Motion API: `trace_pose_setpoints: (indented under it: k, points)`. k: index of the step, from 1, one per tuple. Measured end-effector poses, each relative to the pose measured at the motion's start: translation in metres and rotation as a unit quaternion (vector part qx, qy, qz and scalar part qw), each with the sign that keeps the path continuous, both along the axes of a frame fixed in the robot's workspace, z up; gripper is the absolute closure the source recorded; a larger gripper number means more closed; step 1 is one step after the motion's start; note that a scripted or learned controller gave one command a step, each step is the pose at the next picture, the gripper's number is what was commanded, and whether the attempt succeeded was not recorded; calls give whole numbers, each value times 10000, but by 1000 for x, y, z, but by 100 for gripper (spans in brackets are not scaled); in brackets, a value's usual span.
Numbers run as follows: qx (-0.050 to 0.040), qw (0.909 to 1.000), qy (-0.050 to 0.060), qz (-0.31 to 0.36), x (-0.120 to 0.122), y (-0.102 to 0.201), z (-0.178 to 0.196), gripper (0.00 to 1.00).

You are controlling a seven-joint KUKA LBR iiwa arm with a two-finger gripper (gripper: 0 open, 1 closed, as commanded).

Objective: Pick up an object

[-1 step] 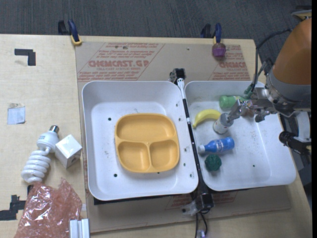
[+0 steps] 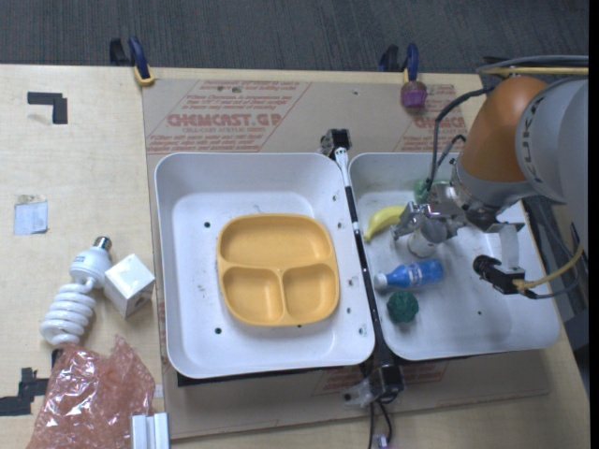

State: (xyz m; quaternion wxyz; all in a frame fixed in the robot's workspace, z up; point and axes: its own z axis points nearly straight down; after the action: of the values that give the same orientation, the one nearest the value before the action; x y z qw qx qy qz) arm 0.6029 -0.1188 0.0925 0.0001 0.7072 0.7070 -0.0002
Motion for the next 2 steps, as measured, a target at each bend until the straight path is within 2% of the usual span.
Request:
trace_pose_setpoints:
  k: [1, 2]
  points:
    - [2, 10000, 1, -7, -78, 7, 0, 0]
    - [0, 10000, -12, -17, -77, 7, 10, 100]
